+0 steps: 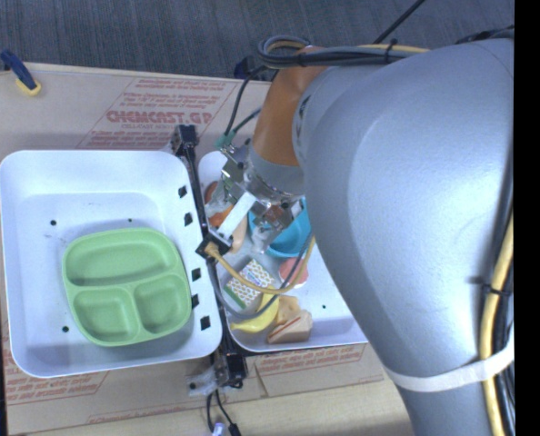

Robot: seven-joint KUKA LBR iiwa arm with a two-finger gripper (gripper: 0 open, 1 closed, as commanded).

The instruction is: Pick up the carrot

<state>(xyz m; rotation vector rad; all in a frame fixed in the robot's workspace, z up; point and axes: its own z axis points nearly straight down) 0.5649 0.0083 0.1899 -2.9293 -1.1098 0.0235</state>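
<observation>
My gripper (241,214) reaches down into the left part of the right bin (338,321), under the orange band of the wrist (279,125). A small orange-red piece (216,216), which may be the carrot, lies against the bin's left wall just left of the gripper. It is partly hidden by the gripper, and I cannot tell whether they touch. The big grey arm covers most of the right bin.
In the right bin sit a blue bowl (290,234), a clear patterned cup (245,286), a yellow banana (261,320) and a tan wedge (294,326). The left bin (34,189) bears a green divided plate (125,284). Black clips (186,139) join the bins.
</observation>
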